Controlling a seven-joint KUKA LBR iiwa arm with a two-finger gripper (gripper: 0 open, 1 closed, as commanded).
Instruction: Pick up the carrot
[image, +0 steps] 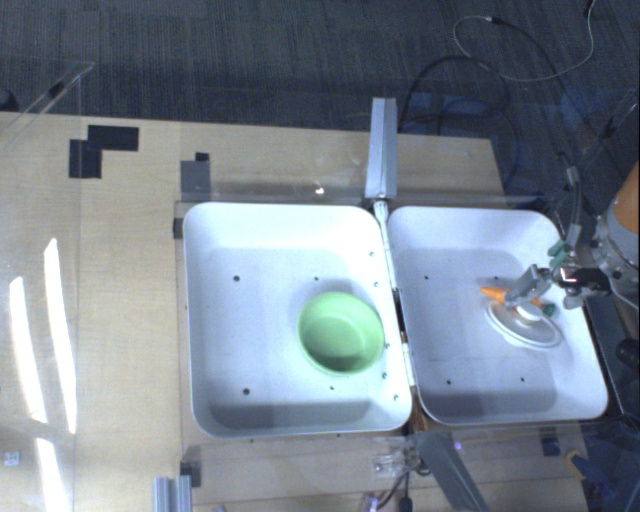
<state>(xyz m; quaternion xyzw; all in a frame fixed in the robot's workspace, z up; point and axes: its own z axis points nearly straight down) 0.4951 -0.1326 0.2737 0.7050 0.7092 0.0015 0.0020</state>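
Two shallow white bins with rounded corners and smooth, matte floors dotted with small dark holes are shown side by side on a pale wood-grain bench; a grey metal bar stands upright at the seam between them. The left bin is seen to contain a light green bowl — round, smooth, open side up — lying toward its right wall. In the right bin a flat, glossy, pale disc-like object is seen, its nature not resolvable. The carrot is visible as a small, slender orange sliver lying on the floor of the right bin, just left of the pincer and touching or nearly touching it. The metallic pincer is lowered beside the carrot and over the disc's upper edge; whether it is spread or closed cannot be told.
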